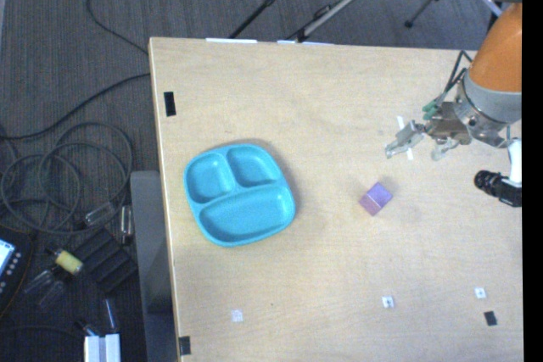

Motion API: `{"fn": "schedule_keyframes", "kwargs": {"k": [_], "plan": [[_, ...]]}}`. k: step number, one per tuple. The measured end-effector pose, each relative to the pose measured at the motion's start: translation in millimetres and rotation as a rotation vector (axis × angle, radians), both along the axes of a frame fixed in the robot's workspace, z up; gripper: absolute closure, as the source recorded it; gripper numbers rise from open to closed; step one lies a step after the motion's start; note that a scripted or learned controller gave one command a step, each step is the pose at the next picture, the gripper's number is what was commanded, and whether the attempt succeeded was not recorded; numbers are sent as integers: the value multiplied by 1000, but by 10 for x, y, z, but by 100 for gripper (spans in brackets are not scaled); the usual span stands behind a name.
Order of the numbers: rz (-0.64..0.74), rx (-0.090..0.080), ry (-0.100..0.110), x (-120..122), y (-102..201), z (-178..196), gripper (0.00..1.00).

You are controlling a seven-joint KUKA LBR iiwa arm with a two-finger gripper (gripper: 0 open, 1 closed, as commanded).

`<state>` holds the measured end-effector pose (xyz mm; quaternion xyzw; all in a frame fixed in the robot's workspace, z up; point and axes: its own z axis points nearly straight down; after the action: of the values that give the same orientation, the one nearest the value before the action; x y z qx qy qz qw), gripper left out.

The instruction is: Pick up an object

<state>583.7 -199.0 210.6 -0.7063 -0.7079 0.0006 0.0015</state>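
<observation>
A small purple cube (pixel 376 198) lies on the light wooden tabletop (pixel 339 97), right of centre. My gripper (pixel 417 148) hovers up and to the right of the cube, a short gap away and not touching it. Its fingers are open and point left, with nothing between them. The orange-banded arm (pixel 499 55) comes in from the right edge.
A blue divided plate (pixel 242 218) with three compartments sits left of centre, nothing in it. Small black and white markers dot the table near its front and left edges. Cables and dark gear lie on the floor at left; tripod legs cross the top.
</observation>
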Motion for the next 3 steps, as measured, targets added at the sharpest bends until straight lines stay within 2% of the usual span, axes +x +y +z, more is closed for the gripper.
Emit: {"fn": "schedule_keyframes", "kwargs": {"k": [1, 2, 3], "plan": [[107, 0, 0, -166, 262, -1043, 0], [111, -1, -1, -315, 505, -1275, 0], [110, 2, 2, -322, 513, -1201, 100]]}}
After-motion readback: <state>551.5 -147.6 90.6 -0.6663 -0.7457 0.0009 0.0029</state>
